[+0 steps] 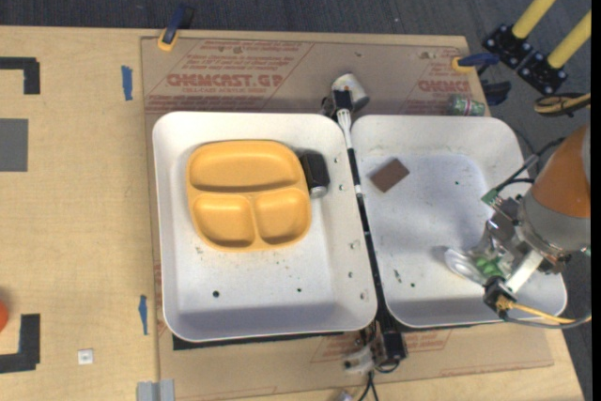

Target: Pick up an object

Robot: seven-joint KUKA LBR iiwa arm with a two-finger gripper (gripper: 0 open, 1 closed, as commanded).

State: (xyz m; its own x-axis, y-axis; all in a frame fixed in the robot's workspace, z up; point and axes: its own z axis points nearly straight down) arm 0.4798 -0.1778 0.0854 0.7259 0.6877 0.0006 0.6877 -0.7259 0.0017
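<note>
Arm enters from the right edge, orange band above the wrist, wrist tilted down into the right bin [413, 134] near its front right corner. Gripper [481, 266] sits low over the bin floor; cannot tell the finger spacing. A pale, clear-looking object [458, 260] with a green part lies touching the gripper tip; grasp not confirmed. Brown square block [389, 174] rests near the back left corner of the same bin, well apart. Left bin [178, 230] carries a yellow 3-compartment tray [249, 192], with a black object [314, 172] touching the tray's right side.

Bright even light, soft shadows, slightly soft focus
</note>
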